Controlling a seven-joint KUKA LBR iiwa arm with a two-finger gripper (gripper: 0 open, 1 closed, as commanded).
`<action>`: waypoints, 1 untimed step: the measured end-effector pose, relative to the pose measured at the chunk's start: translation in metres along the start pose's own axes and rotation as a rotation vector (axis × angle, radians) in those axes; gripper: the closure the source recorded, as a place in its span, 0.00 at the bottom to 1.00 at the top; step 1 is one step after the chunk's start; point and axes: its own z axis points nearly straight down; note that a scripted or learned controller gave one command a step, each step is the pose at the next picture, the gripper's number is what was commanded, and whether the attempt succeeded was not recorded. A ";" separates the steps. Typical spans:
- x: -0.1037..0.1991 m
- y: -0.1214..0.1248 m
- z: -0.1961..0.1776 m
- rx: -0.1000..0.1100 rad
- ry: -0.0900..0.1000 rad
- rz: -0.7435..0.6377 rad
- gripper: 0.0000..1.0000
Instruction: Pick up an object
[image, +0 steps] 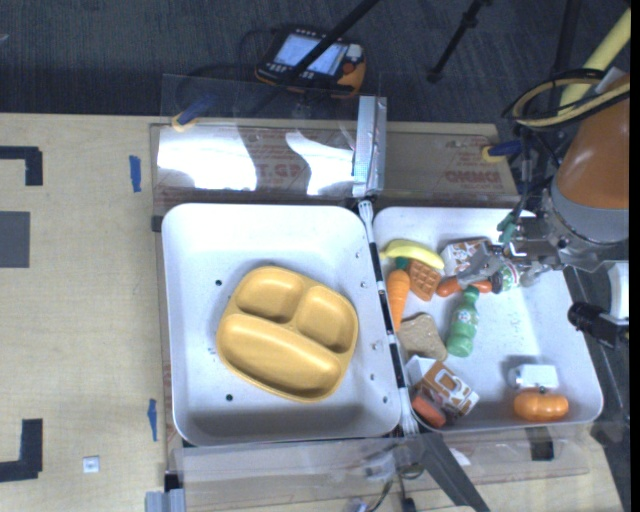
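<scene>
Objects for the pick all sit in the right bin (575, 330), so I'm using that bin as my reference. Along its left wall, from far to near: banana (415, 254) at the far-left corner, orange carrot (398, 292) just beside and below it, slice of bread (422, 338) nearer me, then a small printed carton (449, 389) at the near-left corner with something red tucked under its edge. Green bottle (462, 327) lies roughly mid-bin, tilted, just right of the bread. Small printed box (463, 256) sits toward the far wall, right of the banana. Near-right corner of the bin holds a small orange pumpkin (541, 404) with a white block (534, 377) touching it on the far side.

Gripper (503, 272) is low over the far-middle of the bin, next to the printed box, arm coming in from the right. Clutter around the tips, including a small red-orange piece; I can't tell how the fingers stand or whether anything's between them.

Left of the bin, the left bin (190, 330) carries a yellow divided tray (287, 331), centred.
</scene>
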 end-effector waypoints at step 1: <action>-0.057 0.053 0.122 -0.006 -0.003 0.046 0.00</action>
